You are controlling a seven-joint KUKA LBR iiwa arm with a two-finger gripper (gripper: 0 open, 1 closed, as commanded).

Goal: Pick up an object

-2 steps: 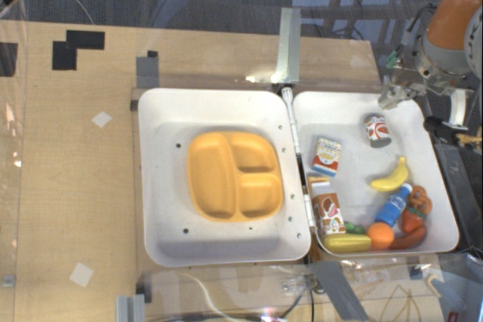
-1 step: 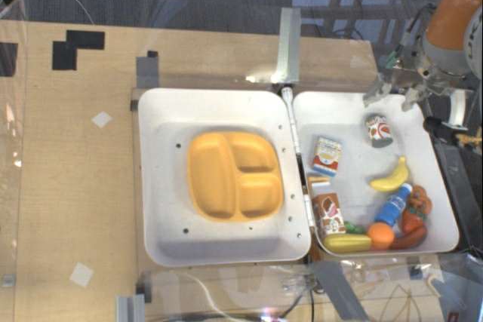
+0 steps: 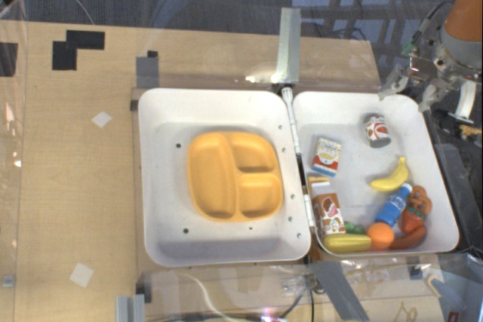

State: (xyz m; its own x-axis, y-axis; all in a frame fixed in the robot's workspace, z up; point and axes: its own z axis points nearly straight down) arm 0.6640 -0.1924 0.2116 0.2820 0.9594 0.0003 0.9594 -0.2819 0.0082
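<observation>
The right bin (image 3: 355, 111) holds several small objects. A small can (image 3: 375, 129) lies near its far side, with a red and white carton (image 3: 327, 155) to its left. A banana (image 3: 391, 176) and a blue bottle (image 3: 393, 206) lie toward the right wall. At the near edge sit a brown box (image 3: 327, 212), a yellow vegetable (image 3: 347, 242), an orange (image 3: 382, 236) and red items (image 3: 413, 226). My gripper (image 3: 412, 89) hangs over the bin's far right corner, above and right of the can. It is open with nothing between its fingers.
The left bin (image 3: 162, 162) holds a yellow divided plate (image 3: 234, 176). A metal post (image 3: 289, 41) stands behind the seam between the bins. Cables and fittings crowd the bench's right side near the arm (image 3: 466, 15).
</observation>
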